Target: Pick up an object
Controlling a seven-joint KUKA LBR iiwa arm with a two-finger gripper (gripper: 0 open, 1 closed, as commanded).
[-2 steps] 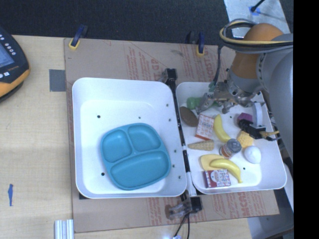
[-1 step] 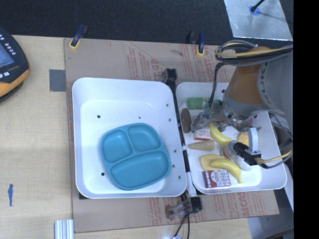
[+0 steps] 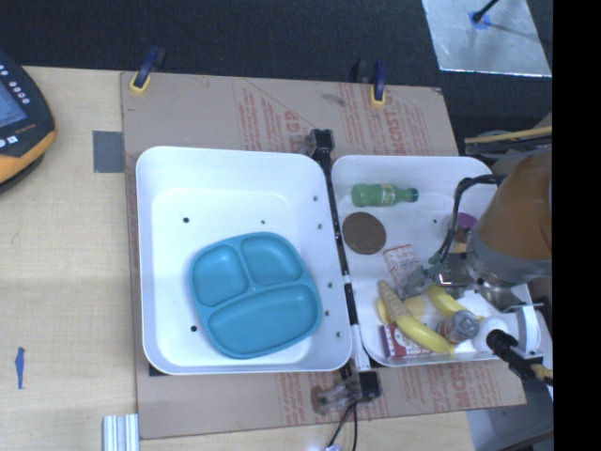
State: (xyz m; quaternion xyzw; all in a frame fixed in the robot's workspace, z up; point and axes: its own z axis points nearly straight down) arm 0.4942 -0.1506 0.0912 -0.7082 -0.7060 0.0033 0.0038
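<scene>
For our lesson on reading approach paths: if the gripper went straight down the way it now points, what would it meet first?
Probably the yellow plastic banana beneath the gripper, among clutter in the right white bin. Depth is unclear from above, so the small clear packet beside it might be touched first.

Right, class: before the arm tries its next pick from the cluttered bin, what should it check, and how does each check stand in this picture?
1. Targets present: ok. The right bin holds a green bottle, a brown disc, a yellow banana and other small items.
2. Arm over the right bin: ok. The arm hangs above its right side.
3. Gripper state: cannot tell. The arm's body hides the gripper.
4. Anything already held: cannot tell, for the same reason.
5. Items well separated: not ok. The banana and the pieces around it lie crowded together; the bottle and the disc lie apart.
6. Drop spot: ok. The left bin holds a blue divided plate, with bare floor around it.
</scene>
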